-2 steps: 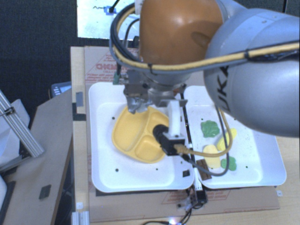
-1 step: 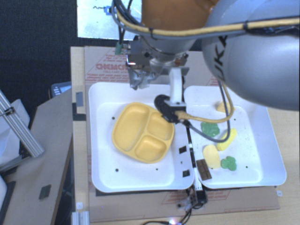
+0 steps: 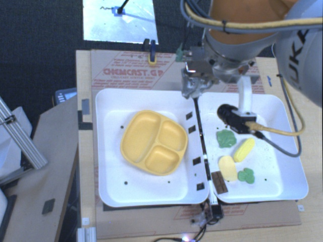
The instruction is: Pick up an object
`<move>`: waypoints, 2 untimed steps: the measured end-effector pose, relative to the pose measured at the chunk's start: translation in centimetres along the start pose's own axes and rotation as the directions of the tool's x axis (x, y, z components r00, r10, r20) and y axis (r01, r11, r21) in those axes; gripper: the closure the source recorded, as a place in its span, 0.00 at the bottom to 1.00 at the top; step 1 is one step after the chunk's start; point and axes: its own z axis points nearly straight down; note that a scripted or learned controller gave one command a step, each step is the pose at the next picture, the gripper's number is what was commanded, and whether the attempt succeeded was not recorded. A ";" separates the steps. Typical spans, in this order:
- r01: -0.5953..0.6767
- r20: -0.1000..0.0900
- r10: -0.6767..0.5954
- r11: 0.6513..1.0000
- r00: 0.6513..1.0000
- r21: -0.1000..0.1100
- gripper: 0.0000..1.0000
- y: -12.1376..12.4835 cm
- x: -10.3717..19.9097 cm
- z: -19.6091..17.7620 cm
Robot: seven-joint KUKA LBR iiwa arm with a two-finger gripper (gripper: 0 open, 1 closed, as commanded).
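the jaws hang from the arm (image 3: 247,14) at the far end of the ridge where the 2 bins meet, low over the rims. from this slant you cannot tell whether they are open or closed.

the things you could pick all lie toward the near side of the jaws, apart from them. closest is a green lump (image 3: 225,138) in the right bin (image 3: 275,183), toward the near right of the jaws. just beside it, on its near right, lies a yellow corn-shaped piece (image 3: 244,149), set at a tilt. nearer to you is a pale yellow piece (image 3: 227,168), and beside that a small green piece (image 3: 246,175). a brown block (image 3: 219,182) lies at the right bin's left edge, against the ridge, just beside the pale yellow piece.

the left bin (image 3: 112,178) holds 1 thing: a yellow plate (image 3: 154,141) with 3 compartments, lying flat near the middle, well to the near left of the jaws.

both bins sit on a cardboard sheet (image 3: 126,72) on the table (image 3: 50,150).
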 end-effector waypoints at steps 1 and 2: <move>0.004 0.000 -0.004 1.000 1.000 -0.007 1.00 13.2 -3.8 1.1; 0.025 -0.008 -0.025 1.000 1.000 -0.003 1.00 12.2 10.3 -1.9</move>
